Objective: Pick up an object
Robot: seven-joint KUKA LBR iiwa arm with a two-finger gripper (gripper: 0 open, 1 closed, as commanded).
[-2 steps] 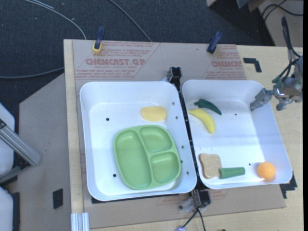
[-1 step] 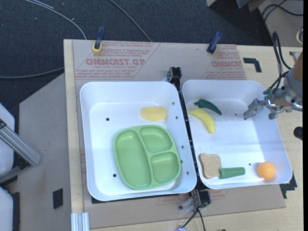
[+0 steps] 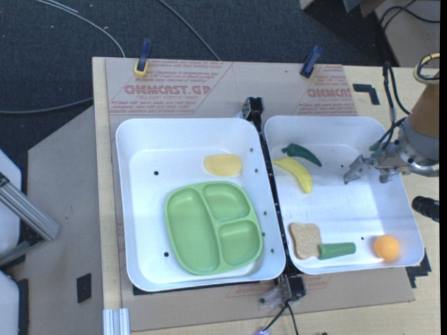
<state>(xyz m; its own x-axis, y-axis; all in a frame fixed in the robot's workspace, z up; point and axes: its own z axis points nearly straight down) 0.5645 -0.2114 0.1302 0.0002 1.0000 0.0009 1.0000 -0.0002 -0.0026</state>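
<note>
Dark carpet with loose cables surrounds the bench, and a brown board lies under two white bins.

From the camera above, the left bin carries a green divided plate and a pale yellow piece just beside the plate's far edge. The right bin carries a banana touching a dark green vegetable, a slice of bread with a green cylinder against it, and an orange near the front right corner. Any of these may serve as the object to pick.

The gripper hovers over the far right part of the right bin, with nothing between its fingers; they seem spread apart, in a wide stance.

In my judgement, the banana is the nearest candidate. The fingers should come down across its narrow width, away from the dark green vegetable that touches it, so that only one thing is taken. The orange, being round, may roll out.

On the board the red print reads "CHEMCAST GP", repeated; the smaller lines are too small to read.
</note>
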